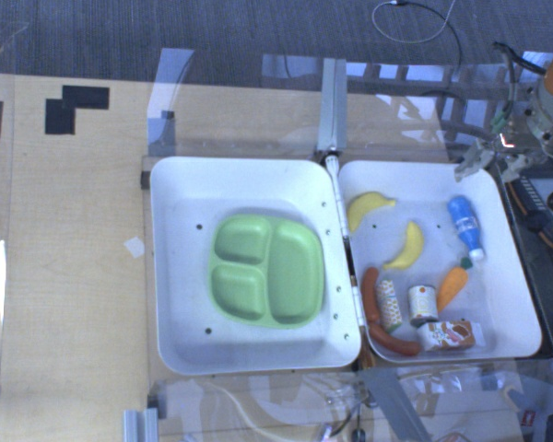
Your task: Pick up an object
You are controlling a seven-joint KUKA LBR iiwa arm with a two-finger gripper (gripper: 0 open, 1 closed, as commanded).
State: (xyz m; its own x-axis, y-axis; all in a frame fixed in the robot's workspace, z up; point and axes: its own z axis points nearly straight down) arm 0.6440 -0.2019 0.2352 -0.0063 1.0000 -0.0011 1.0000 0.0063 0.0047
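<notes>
In your left bin [166, 247] lay a smooth green three-compartment plate [265, 270]. Your right bin [525, 316] held two curved yellow bananas [369, 206], a red sausage [376, 325], a small can [422, 302], a carrot [452, 286] and a blue bottle [464, 226]. The gripper [498, 145] hung past that bin's far right corner; its state was unclear.

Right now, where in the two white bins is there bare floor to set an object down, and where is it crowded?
Left bin: bare floor all around the green divided plate, widest along the far wall. Right bin: a free patch between the yellow bananas and the blue bottle. Crowded near the front, where sausages, can, carton and carrot cluster.
</notes>
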